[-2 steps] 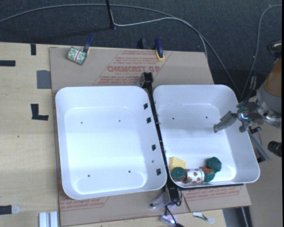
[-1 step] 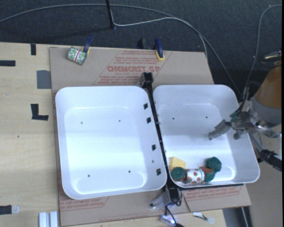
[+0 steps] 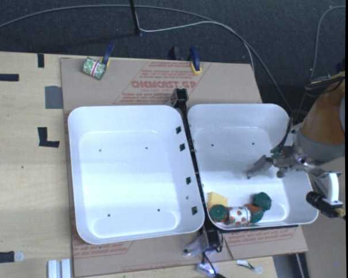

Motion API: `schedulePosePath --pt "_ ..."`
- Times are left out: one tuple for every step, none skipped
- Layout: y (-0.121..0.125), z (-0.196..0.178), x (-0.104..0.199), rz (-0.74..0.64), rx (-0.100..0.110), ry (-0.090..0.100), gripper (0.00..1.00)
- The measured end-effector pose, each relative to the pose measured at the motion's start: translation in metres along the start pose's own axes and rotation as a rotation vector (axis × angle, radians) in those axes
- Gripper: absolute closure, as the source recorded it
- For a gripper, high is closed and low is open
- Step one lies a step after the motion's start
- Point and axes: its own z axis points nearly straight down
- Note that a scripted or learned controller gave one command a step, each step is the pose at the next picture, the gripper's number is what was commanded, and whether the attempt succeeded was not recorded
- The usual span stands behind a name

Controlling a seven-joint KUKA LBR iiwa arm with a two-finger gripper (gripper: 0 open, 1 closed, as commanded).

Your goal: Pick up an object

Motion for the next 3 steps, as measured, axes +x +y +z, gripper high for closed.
schedulePosePath --pt "0.001 -0.012 0.0 0.0 -0.003 -0.001 1.0" --pt "0.0 -0.055 -0.005 0.001 -0.007 -0.002 1.0" --pt "0.007 -0.099 -0.004 0.0 -0.008 -0.002 1.0"
